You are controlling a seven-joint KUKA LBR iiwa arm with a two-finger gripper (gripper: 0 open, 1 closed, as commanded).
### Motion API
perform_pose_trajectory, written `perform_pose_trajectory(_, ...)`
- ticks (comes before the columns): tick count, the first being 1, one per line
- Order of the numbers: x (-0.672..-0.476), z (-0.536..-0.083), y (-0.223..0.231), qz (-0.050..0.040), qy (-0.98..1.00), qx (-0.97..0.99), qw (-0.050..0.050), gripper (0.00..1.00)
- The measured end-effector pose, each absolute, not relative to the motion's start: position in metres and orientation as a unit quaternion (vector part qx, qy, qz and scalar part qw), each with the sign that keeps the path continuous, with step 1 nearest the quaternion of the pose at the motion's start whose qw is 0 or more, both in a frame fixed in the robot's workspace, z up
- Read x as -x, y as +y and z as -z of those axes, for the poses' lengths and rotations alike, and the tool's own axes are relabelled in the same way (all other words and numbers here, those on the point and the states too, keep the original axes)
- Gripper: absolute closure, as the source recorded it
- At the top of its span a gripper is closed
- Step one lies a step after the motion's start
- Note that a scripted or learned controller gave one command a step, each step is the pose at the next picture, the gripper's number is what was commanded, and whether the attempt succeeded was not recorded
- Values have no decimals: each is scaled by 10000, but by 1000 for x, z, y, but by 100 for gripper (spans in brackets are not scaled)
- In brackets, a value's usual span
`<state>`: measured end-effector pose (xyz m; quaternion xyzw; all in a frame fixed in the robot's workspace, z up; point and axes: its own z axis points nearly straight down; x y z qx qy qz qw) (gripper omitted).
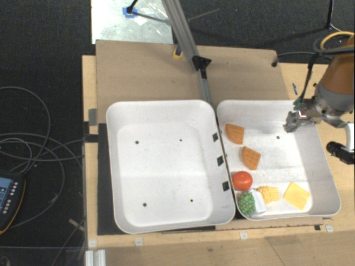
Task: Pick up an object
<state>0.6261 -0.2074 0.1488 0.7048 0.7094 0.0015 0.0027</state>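
Observation:
The right bin (pixel 310 148) holds several toy foods. Two orange waffle-like pieces (pixel 234 133) (pixel 250 158) lie near its left wall. Below them sit a red tomato (pixel 242 180), a green bunch (pixel 246 204), a yellow corn piece (pixel 268 194) and a yellow cheese block (pixel 297 195) along the near edge. My gripper (pixel 292 123) hangs over the bin's upper right part, apart from all the foods, with nothing visibly between its fingers.
The left bin (pixel 161 165) lies beside the right one, joined by black clips at the shared wall. A grey pole (pixel 183 26) slants across the bench from the top. Cables lie on the floor at left.

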Motion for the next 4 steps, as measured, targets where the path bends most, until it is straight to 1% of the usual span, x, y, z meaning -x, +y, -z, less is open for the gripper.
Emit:
perform_pose_trajectory(1,-632,-194,-206,-17,7095,-7046,34,100)
perform_pose_trajectory(2,-630,-239,-207,-17,7093,-7049,34,100)
perform_pose_trajectory(3,-631,-270,-207,-14,7094,-7048,26,100)
perform_pose_trajectory(4,-631,-259,-149,-9,7109,-7033,-5,100)
